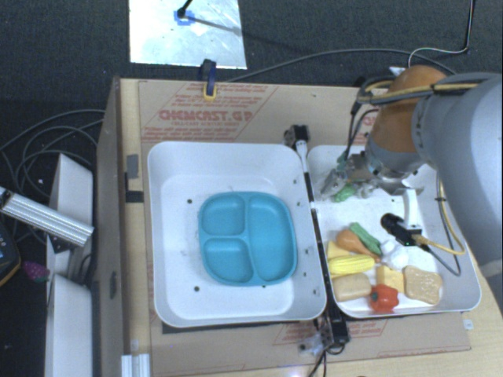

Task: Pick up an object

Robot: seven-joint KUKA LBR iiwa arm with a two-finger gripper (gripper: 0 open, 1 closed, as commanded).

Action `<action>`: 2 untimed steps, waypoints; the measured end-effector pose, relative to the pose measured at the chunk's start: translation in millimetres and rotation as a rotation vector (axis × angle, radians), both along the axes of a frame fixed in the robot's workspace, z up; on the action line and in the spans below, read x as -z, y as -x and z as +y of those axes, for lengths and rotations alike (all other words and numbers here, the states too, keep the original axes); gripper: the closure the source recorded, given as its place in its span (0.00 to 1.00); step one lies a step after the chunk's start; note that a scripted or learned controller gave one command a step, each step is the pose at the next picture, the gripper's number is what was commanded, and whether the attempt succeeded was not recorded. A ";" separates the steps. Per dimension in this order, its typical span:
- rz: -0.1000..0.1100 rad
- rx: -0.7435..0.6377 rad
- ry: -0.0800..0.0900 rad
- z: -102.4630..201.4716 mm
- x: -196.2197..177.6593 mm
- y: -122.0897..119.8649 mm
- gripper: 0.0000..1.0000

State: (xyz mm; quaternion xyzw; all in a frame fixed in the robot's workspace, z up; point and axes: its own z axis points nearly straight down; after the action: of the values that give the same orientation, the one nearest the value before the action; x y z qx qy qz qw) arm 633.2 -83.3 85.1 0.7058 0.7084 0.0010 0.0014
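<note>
Camera view, blue divided plate (247, 238) in left bin (169, 234); toy food (377, 269) in right bin (464, 285)

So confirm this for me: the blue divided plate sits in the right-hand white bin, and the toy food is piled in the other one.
Not quite. The camera view shows the blue divided plastic plate in the left-hand shallow white bin; the pile of toy food lies in the right-hand white bin, where the arm's pincer is.
</note>
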 end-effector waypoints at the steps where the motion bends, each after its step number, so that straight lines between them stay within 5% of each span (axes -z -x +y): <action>1: 0.003 0.004 0.001 -35.0 0.8 99.1 0.00; 2: 0.000 0.000 0.000 -16.2 0.2 25.4 0.00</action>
State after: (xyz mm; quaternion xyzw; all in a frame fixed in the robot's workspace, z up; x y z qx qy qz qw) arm 607.9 -99.4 84.9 0.7057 0.7085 0.0011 0.0011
